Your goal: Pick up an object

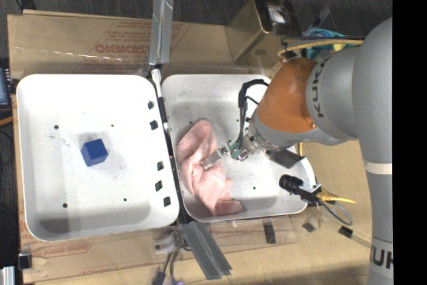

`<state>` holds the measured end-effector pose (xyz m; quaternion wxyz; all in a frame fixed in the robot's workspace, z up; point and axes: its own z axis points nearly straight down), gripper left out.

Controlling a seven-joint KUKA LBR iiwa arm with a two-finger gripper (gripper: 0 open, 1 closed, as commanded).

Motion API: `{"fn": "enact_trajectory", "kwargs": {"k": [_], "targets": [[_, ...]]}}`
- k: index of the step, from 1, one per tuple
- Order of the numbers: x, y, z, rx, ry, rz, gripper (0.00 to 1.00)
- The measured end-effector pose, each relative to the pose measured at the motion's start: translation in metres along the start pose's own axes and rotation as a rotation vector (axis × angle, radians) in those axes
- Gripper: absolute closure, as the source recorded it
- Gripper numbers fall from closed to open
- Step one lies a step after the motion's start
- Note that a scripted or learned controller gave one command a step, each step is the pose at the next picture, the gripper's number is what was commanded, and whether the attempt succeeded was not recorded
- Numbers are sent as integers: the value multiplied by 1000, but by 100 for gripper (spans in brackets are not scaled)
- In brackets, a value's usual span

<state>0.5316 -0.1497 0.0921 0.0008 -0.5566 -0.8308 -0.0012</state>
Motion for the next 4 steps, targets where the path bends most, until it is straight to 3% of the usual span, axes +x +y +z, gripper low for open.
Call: {"fn": "enact_trajectory", "kwargs": {"k": [1, 2, 3, 4], "targets": [[14, 63, 0, -1, -3, 17, 0], [45, 4, 0, 0, -3, -29, 0], [46, 6, -7, 2, 1, -34, 100], [54, 106, -97, 5, -2, 30, 100]]}}
